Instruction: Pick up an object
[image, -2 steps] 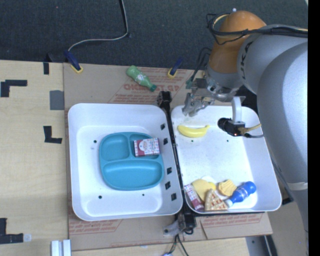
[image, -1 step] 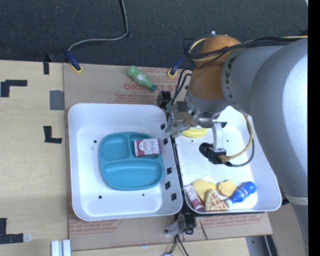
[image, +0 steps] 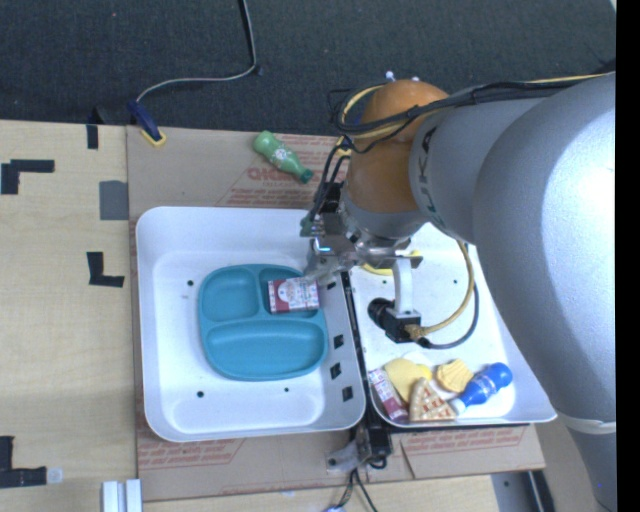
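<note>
where gripper hovers, glossy teal compartment tray, small boxy carton

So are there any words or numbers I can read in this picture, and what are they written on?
Nothing reads clearly here.
Red printing on the cardboard sheet behind the left bin: too blurred to read.
Red printing on the cardboard's front edge, below the bins: too small to read.
Small red and white packet on the blue divided plate: label too blurred.
Red wrapper in the right bin: unreadable.
Green bottle: no readable label.
</note>
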